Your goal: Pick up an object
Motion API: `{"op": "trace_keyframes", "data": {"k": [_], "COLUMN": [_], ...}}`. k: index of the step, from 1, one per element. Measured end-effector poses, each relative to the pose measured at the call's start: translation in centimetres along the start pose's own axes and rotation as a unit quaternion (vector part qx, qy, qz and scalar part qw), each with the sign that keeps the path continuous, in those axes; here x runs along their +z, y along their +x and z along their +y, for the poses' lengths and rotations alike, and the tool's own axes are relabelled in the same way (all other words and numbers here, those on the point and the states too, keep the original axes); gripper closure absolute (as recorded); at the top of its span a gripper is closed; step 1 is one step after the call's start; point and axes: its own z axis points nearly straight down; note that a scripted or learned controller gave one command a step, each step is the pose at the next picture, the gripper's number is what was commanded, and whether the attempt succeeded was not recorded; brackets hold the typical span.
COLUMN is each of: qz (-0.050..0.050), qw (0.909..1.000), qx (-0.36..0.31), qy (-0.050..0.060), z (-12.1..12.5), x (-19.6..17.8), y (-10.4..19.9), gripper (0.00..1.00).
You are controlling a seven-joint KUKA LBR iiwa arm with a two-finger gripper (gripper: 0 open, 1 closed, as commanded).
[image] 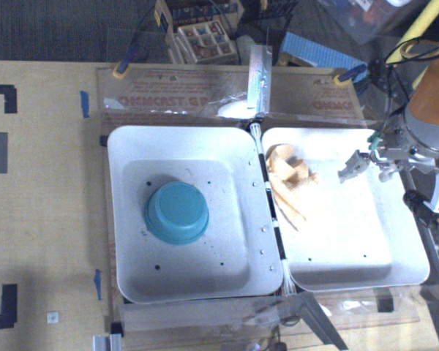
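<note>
A tan, wood-coloured object (289,172) lies in the right bin (351,265), close to its left wall and towards the back, with a thin pale strip trailing from it towards the front. A blue bowl (177,211) rests upside down in the middle of the left bin (132,159). My gripper (366,170) hangs over the back right part of the right bin, to the right of the tan object and apart from it. It is open, with the white bin floor showing between the fingers.
The divider (267,196) where the two bin rims meet runs down the middle. Behind the bins stands a clear plastic panel (183,101), with clutter and cables beyond it. Bare white floor fills the front half of the right bin.
</note>
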Motion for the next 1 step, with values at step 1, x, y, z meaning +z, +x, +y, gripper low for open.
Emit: {"op": "trace_keyframes", "data": {"k": [1], "qz": [-0.001], "qw": [0.9999], "qx": [0.015], "qy": [-0.002], "z": [6.44], "x": [9.93], "y": [4.55], "gripper": [0.00]}}
